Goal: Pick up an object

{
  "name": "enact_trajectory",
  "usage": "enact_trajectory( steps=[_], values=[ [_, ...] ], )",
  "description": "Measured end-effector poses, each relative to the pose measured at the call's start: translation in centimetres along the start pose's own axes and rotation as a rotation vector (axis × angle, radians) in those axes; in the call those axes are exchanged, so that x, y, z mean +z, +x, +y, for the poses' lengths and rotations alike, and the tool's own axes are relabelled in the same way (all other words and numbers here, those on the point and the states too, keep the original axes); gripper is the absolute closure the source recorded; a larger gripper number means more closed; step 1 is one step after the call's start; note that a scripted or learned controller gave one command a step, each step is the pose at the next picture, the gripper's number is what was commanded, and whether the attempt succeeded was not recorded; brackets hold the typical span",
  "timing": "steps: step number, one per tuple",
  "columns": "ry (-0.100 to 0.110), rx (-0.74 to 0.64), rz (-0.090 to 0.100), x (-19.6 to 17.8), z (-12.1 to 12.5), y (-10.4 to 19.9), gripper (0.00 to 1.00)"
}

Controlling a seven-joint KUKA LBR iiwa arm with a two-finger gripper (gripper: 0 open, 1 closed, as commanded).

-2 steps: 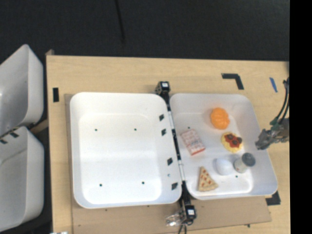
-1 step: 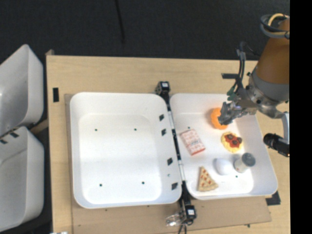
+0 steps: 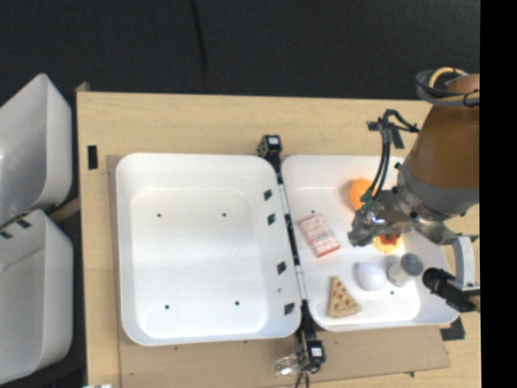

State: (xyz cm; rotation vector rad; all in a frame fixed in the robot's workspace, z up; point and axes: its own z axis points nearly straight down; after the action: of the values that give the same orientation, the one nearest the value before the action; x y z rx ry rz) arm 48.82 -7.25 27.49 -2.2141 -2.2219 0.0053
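The right bin [image 3: 323, 176] holds several small objects. A pink-and-white packet [image 3: 318, 235] lies near its middle, and a pizza-slice toy [image 3: 342, 298] rests at the front. A white round object [image 3: 370, 276] and a grey cup-like piece [image 3: 405, 268] lie toward the right. An orange ball [image 3: 359, 191] sits further back. My gripper [image 3: 370, 231] hangs low over the bin's right half, just above a yellow-and-red item [image 3: 390, 242] that it partly hides. Nothing shows clearly between its fingers.
The left bin [image 3: 198, 245] is separated from the right one by a central divider with black clips [image 3: 283, 233]. The wooden bench [image 3: 202, 120] surrounds both bins. White housings [image 3: 28, 217] stand at the far left. Cables [image 3: 390, 136] run beside the arm.
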Motion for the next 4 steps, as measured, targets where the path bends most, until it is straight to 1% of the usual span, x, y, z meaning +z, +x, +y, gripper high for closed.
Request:
enact_trajectory(
  steps=[1, 2, 3, 4],
  values=[
    [0.009, 0.013, -0.002, 17.5, -0.3, -11.7, 1.00],
    [-0.001, 0.008, 0.001, 15.8, 0.2, -11.3, 1.00],
    [-0.002, 0.011, 0.000, 15.0, 0.3, -11.4, 1.00],
    [-0.002, -0.007, 0.024, 17.0, 0.6, -14.9, 1.00]
  ],
)
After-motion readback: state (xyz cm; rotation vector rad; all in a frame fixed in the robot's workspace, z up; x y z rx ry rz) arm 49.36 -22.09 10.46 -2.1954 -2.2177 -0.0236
